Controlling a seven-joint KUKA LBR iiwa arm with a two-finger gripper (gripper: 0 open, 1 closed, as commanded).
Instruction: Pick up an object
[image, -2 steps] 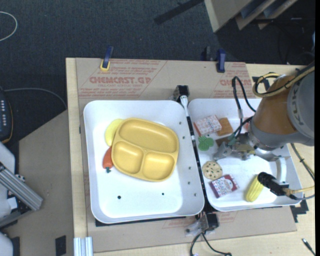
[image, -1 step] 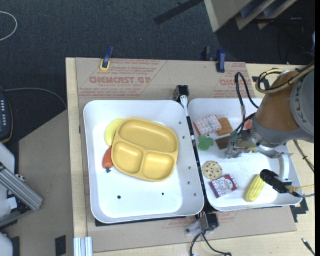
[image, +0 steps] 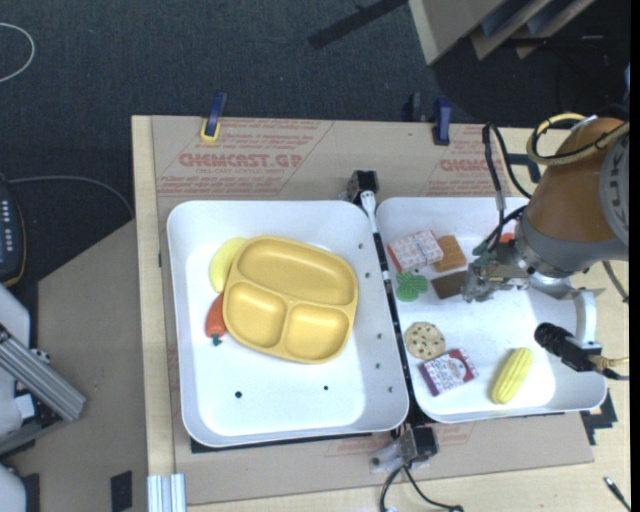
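The right bin (image: 500, 325) holds a pink-and-white wafer box (image: 414, 249), a tan block (image: 450, 253), a dark brown piece (image: 446, 288), a green toy (image: 411, 288), a chocolate-chip cookie (image: 425, 341), a red packet (image: 447, 372) and a yellow corn cob (image: 511, 375). My gripper (image: 478, 283) hangs low in this bin's upper middle. It is right beside the dark brown piece, just right of the green toy. The wrist covers whatever lies directly beneath it.
The left bin (image: 290, 400) carries a large yellow divided tray (image: 290, 298), with a yellow piece (image: 224, 262) and an orange-red carrot (image: 215, 318) tucked at its left side. The grey arm (image: 575, 215) overhangs the right bin's far right. A black part (image: 560, 345) sticks out near the corn.
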